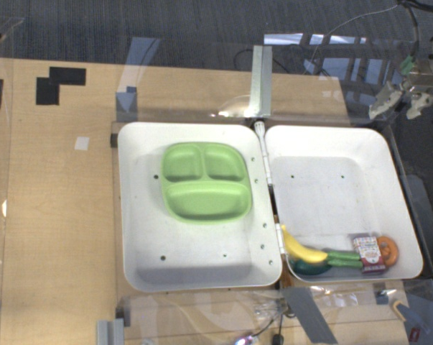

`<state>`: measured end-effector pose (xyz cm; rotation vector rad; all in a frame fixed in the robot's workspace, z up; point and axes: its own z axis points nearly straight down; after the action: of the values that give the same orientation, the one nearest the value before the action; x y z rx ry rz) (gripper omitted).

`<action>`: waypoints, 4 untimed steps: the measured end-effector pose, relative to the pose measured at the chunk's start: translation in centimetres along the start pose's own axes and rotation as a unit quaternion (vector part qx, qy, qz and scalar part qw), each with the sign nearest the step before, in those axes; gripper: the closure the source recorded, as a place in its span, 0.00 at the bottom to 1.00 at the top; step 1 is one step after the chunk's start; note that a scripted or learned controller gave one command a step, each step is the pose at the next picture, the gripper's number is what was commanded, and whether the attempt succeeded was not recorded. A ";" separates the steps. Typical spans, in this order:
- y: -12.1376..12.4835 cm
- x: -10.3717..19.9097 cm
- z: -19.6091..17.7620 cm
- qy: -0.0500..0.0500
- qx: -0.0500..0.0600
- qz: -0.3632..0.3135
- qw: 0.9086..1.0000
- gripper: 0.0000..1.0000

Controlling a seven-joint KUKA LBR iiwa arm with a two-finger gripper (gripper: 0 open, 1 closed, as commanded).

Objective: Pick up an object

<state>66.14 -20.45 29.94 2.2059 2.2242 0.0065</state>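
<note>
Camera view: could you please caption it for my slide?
Green divided plate in left bin; banana and small items crowd right bin's near edge.

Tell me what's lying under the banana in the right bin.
The banana lies over a dark green object near the right bin's front wall. The banana covers part of it, so its full shape is hidden.

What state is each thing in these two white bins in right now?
Green divided tray: lying flat in the left bin, compartments bare.
Banana: lying on its side at the right bin's front edge.
Green utensil: lying flat, partly under the banana.
Small packet: lying beside the utensil, near the front right corner.
Orange ring-shaped item: lying against the packet.
</note>
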 end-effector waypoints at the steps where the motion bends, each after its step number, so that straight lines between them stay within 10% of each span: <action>1: -7.8 0.3 14.3 0.001 0.004 0.053 0.999 0.00; 2: -15.5 4.4 3.9 0.001 0.001 0.020 1.000 0.00; 3: -11.8 9.5 3.7 0.001 0.002 -0.059 0.998 0.00; 4: -17.4 18.3 11.3 0.003 0.003 -0.148 0.989 0.00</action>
<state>48.73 -2.38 18.40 1.8570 2.5326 0.0028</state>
